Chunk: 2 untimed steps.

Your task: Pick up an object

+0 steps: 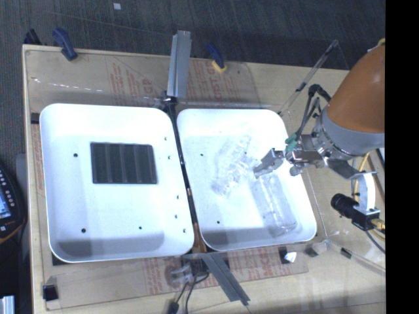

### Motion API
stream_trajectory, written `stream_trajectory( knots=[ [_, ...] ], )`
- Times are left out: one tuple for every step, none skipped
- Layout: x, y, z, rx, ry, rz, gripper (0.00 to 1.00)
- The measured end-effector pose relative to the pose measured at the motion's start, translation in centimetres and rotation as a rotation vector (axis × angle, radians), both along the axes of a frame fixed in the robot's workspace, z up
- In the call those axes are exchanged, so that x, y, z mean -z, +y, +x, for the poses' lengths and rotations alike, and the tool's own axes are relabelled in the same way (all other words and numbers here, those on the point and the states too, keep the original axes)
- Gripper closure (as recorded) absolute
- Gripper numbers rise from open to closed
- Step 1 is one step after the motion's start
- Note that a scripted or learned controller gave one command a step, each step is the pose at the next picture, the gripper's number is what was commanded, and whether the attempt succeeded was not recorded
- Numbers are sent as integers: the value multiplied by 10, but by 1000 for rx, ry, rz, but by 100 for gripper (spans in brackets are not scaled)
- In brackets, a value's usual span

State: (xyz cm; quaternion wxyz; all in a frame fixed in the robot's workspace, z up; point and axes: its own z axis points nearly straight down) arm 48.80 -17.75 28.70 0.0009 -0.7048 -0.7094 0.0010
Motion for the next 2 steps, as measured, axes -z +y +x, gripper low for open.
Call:
stream_trajectory(
  knots=[
    [-8, -19, 10, 66, -3, -2, 0],
    [-41, -30, -9, 310, -4, -3, 0]
  ],
)
